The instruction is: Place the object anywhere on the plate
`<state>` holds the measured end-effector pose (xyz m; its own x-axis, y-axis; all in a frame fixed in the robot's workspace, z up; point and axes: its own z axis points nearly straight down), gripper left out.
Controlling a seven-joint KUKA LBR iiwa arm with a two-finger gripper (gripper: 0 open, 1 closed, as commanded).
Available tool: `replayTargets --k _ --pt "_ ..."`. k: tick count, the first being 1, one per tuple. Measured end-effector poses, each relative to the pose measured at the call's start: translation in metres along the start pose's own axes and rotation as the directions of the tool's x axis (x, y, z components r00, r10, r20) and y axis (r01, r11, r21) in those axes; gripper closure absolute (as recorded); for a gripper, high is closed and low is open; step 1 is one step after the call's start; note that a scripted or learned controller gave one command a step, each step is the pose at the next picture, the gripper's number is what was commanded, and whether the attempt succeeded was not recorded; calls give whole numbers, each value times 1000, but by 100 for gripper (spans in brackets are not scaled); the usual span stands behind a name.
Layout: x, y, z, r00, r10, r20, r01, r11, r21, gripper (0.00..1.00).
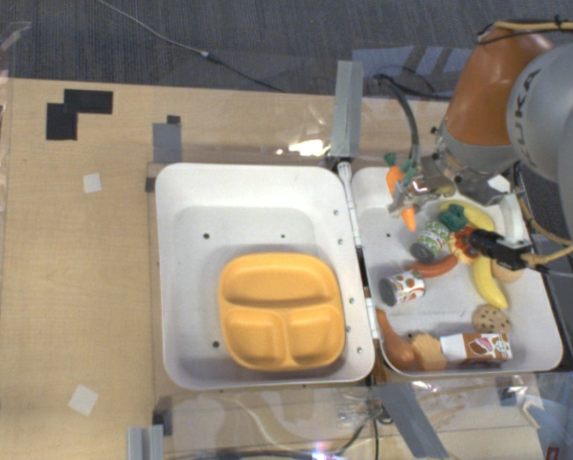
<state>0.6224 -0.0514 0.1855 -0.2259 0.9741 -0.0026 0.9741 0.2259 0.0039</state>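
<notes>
The arm [516, 94] is reaching in from the right and hanging over the far end of the right bin [545, 338]; its gripper [413, 188] is sitting low over the far left corner of that bin, right above a carrot [408, 217], and whether it is clenched, released or grasping anything I cannot tell from here; the carrot is lying beneath it, but I am not seeing it pinched. The left bin [186, 257] is holding a yellow plate [282, 310] with three compartments, resting toward its near right part, with nothing lying on it. The objects are all crowding the right bin: a banana [488, 276] is lying near the right wall; a grey can [428, 247] is tilting beside a sausage [432, 267]; a small cup [406, 287] is lying on its side near the middle; a cookie [492, 319] is sitting toward the near right; a box [473, 348] is lying along the near wall, just beside a bun [423, 351].
</notes>
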Motion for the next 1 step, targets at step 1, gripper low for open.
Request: replayTargets --k 1 --pt "109 -24 0 1000 28 -6 -28 1000 0 100"
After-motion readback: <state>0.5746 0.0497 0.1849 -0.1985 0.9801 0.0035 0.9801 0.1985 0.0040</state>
